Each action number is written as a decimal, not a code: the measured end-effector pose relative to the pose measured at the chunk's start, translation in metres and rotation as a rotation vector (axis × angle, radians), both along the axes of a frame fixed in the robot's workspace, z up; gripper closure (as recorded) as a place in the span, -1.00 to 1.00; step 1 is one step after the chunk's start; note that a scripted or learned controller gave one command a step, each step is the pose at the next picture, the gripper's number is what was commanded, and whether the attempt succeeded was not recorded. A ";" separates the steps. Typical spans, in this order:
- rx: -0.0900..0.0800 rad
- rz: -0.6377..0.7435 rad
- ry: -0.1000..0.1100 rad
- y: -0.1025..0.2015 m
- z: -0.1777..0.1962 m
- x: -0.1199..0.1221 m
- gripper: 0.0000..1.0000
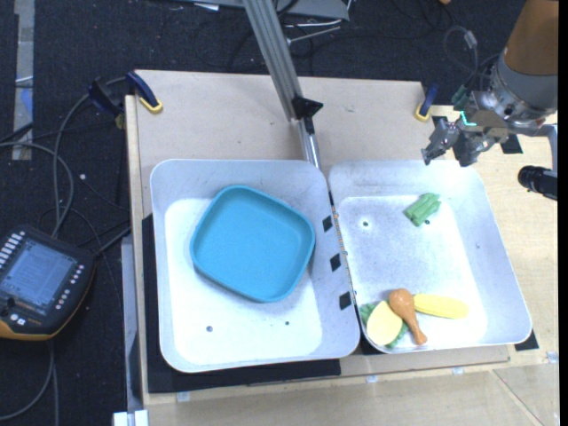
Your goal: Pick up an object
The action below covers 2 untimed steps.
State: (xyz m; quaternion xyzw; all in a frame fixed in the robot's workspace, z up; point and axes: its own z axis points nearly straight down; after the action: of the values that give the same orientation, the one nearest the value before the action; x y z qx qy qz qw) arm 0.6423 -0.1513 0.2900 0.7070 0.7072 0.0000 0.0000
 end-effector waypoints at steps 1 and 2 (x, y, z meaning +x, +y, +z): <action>0.000 0.000 0.000 0.000 0.000 0.000 -1.00; 0.001 0.000 0.004 0.001 -0.044 0.005 -1.00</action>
State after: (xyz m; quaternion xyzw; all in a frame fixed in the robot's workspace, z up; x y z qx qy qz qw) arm 0.6472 -0.1503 0.2460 0.7069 0.7073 -0.0011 -0.0014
